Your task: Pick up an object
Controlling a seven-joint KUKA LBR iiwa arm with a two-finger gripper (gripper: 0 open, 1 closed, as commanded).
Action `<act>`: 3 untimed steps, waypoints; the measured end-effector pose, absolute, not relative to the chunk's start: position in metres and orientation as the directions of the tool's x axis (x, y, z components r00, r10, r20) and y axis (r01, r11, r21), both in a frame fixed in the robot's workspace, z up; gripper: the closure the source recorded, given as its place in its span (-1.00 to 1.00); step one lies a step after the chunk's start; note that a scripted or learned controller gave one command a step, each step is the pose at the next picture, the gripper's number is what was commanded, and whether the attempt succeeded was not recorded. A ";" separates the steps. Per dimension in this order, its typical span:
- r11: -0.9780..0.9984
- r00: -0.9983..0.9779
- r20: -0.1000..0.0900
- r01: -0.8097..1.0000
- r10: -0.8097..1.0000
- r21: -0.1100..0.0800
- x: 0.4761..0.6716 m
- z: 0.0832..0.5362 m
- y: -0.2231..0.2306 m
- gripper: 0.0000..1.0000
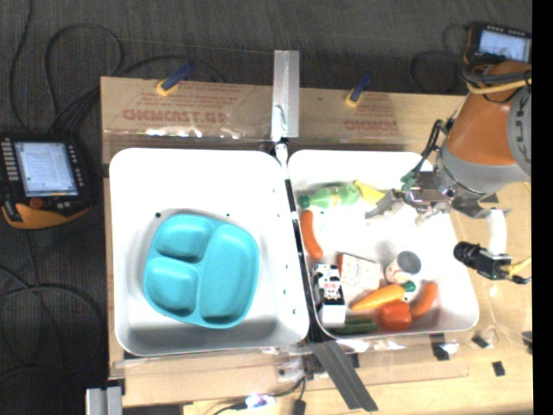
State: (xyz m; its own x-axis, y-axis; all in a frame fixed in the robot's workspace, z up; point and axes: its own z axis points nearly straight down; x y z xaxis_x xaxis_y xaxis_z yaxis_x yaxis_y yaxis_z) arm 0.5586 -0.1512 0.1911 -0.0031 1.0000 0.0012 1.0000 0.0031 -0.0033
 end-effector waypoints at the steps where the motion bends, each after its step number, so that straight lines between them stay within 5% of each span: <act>1: -0.014 0.014 -0.003 1.000 1.000 0.014 0.494 0.099 -0.182 -1.00; 2: 0.165 -0.165 0.000 0.986 0.986 0.000 0.602 0.116 -0.140 -1.00; 3: 0.151 -0.151 0.001 0.989 0.989 -0.009 0.654 0.087 -0.144 -1.00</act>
